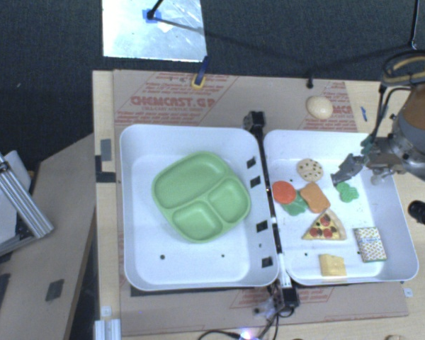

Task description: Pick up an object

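I see the claw [345,170] over the right bin [404,222] | I cannot tell its state | green toy [348,193] just under it | cookie [309,168] to the left | plate [200,197] in left bin [138,190]
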Robot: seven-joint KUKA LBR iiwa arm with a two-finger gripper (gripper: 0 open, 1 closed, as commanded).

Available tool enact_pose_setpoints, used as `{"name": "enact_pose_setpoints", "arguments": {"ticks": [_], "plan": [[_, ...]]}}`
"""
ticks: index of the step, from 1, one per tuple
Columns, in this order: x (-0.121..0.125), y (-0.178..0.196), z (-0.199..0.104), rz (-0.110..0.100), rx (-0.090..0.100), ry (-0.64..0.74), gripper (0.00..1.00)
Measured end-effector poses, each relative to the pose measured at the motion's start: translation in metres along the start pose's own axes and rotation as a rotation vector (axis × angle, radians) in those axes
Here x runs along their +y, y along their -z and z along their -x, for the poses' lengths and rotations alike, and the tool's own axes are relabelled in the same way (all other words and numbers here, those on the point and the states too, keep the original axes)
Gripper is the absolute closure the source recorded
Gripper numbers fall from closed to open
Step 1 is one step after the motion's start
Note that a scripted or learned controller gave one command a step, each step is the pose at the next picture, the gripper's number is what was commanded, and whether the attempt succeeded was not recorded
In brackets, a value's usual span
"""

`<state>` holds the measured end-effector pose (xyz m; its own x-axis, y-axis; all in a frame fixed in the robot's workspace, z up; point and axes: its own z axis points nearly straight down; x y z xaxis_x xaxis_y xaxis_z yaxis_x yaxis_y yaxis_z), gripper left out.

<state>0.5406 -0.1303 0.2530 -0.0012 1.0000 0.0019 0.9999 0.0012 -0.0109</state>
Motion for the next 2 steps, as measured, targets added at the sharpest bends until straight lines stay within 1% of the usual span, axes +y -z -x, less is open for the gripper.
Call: {"name": "enact_pose_setpoints", "arguments": {"ticks": [1,2], "plan": [[0.002,0.006,0.000,0.012,-0.002,0.002,0.00],[0.008,-0.053,0.005,0.008,-0.001,0.000,0.00]]}}
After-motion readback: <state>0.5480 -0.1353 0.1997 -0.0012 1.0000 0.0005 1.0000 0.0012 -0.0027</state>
